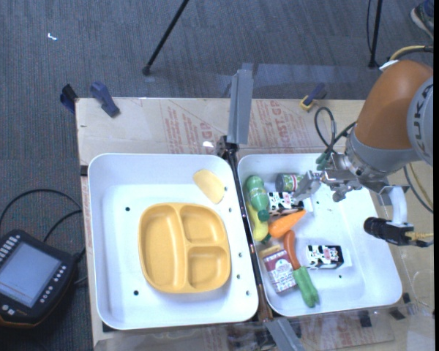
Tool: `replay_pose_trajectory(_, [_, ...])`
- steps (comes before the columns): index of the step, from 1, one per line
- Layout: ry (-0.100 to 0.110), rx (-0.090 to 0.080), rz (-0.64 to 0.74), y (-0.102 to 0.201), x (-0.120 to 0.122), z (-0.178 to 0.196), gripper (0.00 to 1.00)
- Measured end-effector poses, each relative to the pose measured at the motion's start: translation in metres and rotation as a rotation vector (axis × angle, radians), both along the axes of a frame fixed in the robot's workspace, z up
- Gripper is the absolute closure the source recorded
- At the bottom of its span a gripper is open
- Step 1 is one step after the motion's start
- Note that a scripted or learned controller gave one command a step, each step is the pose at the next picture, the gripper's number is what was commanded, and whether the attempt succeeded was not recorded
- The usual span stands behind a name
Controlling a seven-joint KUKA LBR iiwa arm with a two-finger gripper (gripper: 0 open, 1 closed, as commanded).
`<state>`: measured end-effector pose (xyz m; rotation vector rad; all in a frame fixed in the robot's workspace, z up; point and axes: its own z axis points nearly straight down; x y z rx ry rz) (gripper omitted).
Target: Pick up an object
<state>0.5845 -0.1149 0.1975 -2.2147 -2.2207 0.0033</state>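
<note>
The grey arm with its orange band (399, 104) is reaching in from the right and hanging over the far part of the right-hand shallow white bin (377, 287), its two-finger gripper (312, 183) pointing left toward the pile of toy groceries along that bin's left side. From where I am standing I cannot tell how the gripper is set, and nothing is showing between its tips. Just beside the tips a small dark green-labelled can (287, 182) is lying on its side, close enough that it may be touching. Just below that a little black-and-white cow-print carton (284, 202) is leaning against an orange plastic carrot (286, 223), and further left a green pepper-like vegetable (254, 194) is sitting above a yellow piece (258, 229). Nearer the front of the bin a red-labelled box (279, 272), a long green vegetable (306, 287) and a second cow-print carton (325, 256) are lying well apart from the gripper. In the left-hand white bin (106, 269) a yellow three-compartment plastic plate (184, 247) is resting in the middle, with a pale yellow rounded lump (210, 185) just beyond its far corner.
</note>
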Motion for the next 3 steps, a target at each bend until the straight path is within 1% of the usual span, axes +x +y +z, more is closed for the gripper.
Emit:
replay_pose_trajectory(1, [-0.028,-0.003,-0.023,-0.01,0.023,-0.083,0.0])
replay_pose_trajectory(2, [-0.003,0.0,0.007,0.015,-0.026,-0.111,0.0])
replay_pose_trajectory(3, [-0.001,0.0,0.0,0.013,-0.027,-0.102,1.0])
